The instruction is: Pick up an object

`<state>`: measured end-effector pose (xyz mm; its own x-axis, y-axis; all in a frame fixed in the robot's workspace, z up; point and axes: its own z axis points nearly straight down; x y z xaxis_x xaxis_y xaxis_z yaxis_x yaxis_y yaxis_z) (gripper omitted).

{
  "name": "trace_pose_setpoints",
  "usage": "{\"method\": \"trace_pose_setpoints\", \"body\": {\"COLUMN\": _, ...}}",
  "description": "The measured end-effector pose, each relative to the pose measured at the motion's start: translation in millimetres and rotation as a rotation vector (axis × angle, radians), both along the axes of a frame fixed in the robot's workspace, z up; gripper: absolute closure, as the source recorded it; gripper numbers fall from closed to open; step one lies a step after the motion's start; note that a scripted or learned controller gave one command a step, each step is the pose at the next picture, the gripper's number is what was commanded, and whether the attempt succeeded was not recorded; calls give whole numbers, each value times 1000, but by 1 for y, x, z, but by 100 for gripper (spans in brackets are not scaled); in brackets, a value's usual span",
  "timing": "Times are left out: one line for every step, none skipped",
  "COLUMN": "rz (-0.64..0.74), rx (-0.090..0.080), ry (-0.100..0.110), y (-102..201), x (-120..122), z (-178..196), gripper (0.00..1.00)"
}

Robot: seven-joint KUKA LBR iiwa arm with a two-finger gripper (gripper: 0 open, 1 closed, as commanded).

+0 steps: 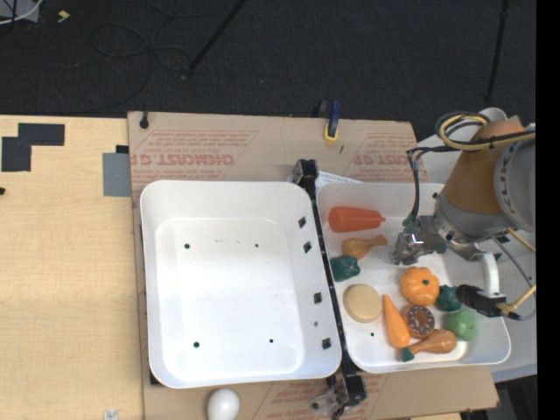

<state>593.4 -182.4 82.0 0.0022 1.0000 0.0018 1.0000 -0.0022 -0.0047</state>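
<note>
The hand (408,248), its grip impossible to tell, hangs low in the right bin (378,362), where a descent could jam between the crowded pear (360,247) and pumpkin (419,285).

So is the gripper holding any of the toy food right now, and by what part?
Nothing visibly held. The gripper hangs over the right white bin, beside the tan pear-shaped toy and above the orange plastic pumpkin.

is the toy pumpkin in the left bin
No, the orange toy pumpkin lies in the right bin, beside the gripper.
</note>
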Motion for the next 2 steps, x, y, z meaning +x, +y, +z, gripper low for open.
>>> {"method": "trace_pose_setpoints", "body": {"rz": 6, "rx": -3, "ry": -6, "y": -28, "x": 53, "z": 5, "gripper": 100}}
{"method": "trace_pose_setpoints", "body": {"rz": 4, "rx": 0, "ry": 1, "y": 11, "x": 50, "z": 4, "gripper": 100}}
